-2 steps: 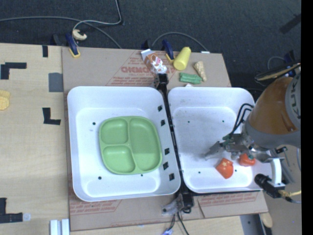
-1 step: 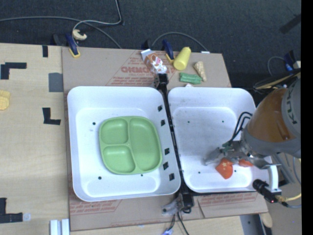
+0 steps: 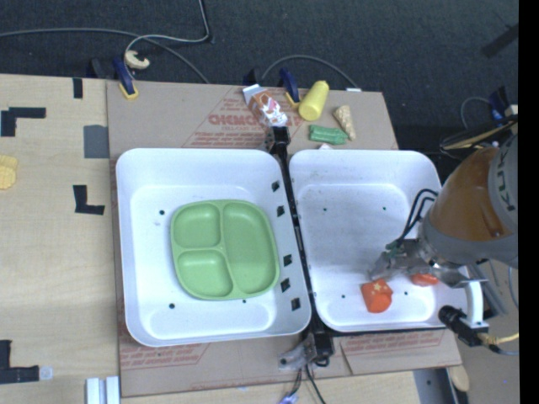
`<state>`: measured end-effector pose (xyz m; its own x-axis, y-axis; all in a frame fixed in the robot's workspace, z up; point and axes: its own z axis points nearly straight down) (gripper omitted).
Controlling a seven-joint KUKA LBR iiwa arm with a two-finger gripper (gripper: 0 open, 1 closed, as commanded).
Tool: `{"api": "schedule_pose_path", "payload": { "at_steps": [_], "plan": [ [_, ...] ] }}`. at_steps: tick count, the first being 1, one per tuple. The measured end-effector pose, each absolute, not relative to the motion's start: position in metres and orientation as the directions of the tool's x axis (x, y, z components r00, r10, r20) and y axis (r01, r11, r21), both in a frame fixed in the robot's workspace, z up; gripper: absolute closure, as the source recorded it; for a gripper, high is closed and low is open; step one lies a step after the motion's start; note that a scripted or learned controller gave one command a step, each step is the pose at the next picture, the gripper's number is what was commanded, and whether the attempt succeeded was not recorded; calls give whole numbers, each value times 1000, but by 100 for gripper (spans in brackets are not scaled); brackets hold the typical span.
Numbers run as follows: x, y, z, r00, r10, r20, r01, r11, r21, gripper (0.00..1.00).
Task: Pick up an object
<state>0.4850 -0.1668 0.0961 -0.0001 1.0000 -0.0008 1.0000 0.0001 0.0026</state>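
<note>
Gripper (image 3: 389, 265) is hovering just above the orange-red object (image 3: 376, 296) lying near the right bin (image 3: 337, 175) front wall; jaw state can't be told. Obj. is looking small, light, prob. soft; grip across middle.

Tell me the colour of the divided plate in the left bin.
Light green plate, clearest in the camera view.

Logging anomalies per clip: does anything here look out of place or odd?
Yes: several small items, a yellow piece, a green piece and a tan piece, lie on the cardboard behind the right bin, not inside it. An orange-red object sits in it.
</note>
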Motion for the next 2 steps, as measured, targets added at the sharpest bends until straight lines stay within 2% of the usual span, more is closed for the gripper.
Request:
{"api": "schedule_pose_path", "payload": {
  "at_steps": [1,2],
  "plan": [
    [485,-167,96,0,1000,-1,1000,0,2,0],
    [504,-224,201,0,1000,-2,1000,0,1,0]
  ]
}}
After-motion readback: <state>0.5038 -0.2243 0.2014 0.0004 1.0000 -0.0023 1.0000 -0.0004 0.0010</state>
